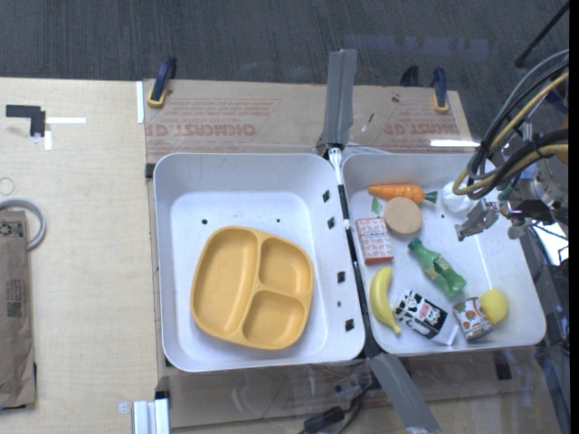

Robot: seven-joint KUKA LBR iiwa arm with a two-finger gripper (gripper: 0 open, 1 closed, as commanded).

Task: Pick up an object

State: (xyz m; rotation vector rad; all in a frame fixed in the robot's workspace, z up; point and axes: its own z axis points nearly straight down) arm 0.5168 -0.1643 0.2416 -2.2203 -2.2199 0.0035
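The right bin (496, 259) holds several objects: an orange carrot (396, 191) at the back, a round tan disc (403, 216) just in front of it, a red box (373, 240), a green bottle (437, 268), a banana (382, 298), a black-and-white carton (422, 315), a small can (469, 319) and a yellow lemon (494, 304). My gripper (479, 217) hangs over the bin's back right part, right of the carrot and disc and above the green bottle. Nothing is seen in its grasp.
The left bin (165, 242) contains a yellow divided plate (253, 287). A raised divider (338, 197) separates the two bins. Cables (516, 143) trail from the arm at the right. A brown bag (14, 297) lies on the bench at far left.
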